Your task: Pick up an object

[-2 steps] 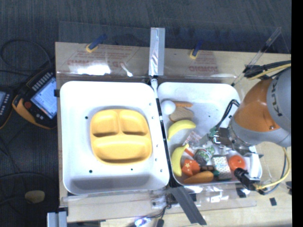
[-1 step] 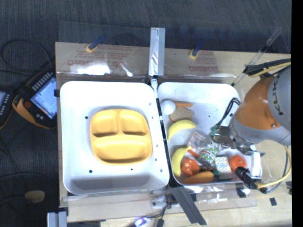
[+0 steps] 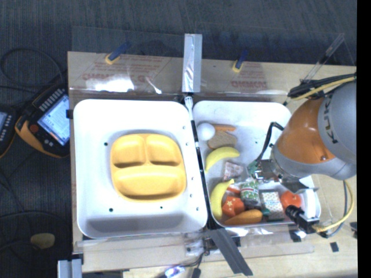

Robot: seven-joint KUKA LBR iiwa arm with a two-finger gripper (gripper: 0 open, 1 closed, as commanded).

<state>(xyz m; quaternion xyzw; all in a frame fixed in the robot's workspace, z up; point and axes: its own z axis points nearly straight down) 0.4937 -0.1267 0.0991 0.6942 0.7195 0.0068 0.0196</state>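
Two shallow white bins sit side by side on the counter (image 3: 324, 74). The left bin (image 3: 93, 172) holds a yellow tray (image 3: 148, 164) with three compartments, lying flat near its middle and well apart from the walls.

The right bin (image 3: 255, 112) is crowded with play food. A white egg (image 3: 207, 131) lies near its upper left corner, just beside a tan slice of bread (image 3: 224, 138). Below them a banana (image 3: 221, 155) curves along the left wall, and a second banana (image 3: 218, 197) lies lower down. A small printed packet (image 3: 233, 169) sits between the two bananas. Toward the lower edge are a red strawberry (image 3: 232, 205), an orange carrot (image 3: 244, 217) lying lengthwise, a patterned box (image 3: 271, 201) and a red tomato (image 3: 291, 200).

The arm reaches over the right side of this bin, its orange band (image 3: 304, 138) covering part of the bin's right wall. The gripper (image 3: 253, 181) hangs low over the cluster of food in the middle of the bin, close to a green-and-white item (image 3: 250, 190); whether the gripper is clenched or released cannot be told, as the wrist and clutter hide it.

Outside the bins, a control pendant (image 3: 49, 123) with a lit screen lies on the dark floor to the left, and two blue-and-yellow clamps (image 3: 117, 53) sit at the counter's far edge.
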